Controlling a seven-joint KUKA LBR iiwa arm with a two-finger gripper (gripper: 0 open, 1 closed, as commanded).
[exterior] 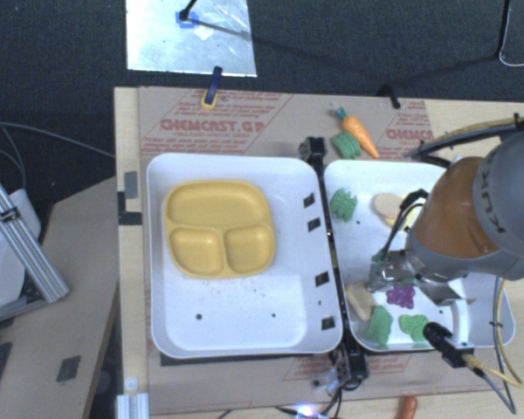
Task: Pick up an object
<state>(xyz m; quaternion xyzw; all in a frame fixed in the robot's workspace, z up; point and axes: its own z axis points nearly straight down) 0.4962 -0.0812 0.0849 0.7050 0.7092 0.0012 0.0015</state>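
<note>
The gripper (382,275) is seen low inside the right bin (437,175), whether open or closed cannot be told, with purple grapes (401,297) just beside it, green toys (381,324) below, and a yellow tray (219,227) in the left bin (244,317).

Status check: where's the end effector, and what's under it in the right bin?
End effector low in right bin, grip unclear. Purple grapes beside it. Green pieces and tan piece crowd close.
</note>
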